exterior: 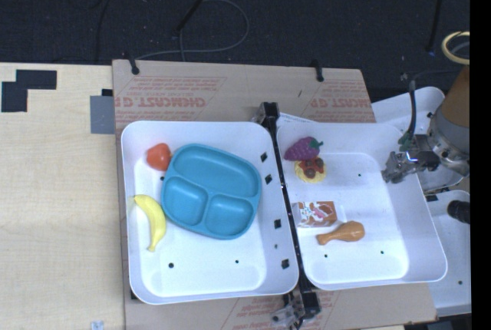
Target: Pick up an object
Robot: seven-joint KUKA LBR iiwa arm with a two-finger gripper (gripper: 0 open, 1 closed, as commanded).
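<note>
The hand (400, 161) sits at the right bin's (418, 259) right rim; its state cannot be determined. Within that bin, the grapes (302, 148) lie far-left, the drumstick (342, 232) near-centre, and the packet (315, 212) just beside the drumstick.

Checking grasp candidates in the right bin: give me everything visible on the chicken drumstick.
The drumstick is a small toy, golden brown and glossy like plastic. It has a rounded meaty end toward the view's right and a thin bone end pointing left. It lies flat on the floor of the right bin, near the middle of the front half, just below a small printed packet that it looks close to or touching. The gripper is apart from it, at the bin's right rim.
</note>
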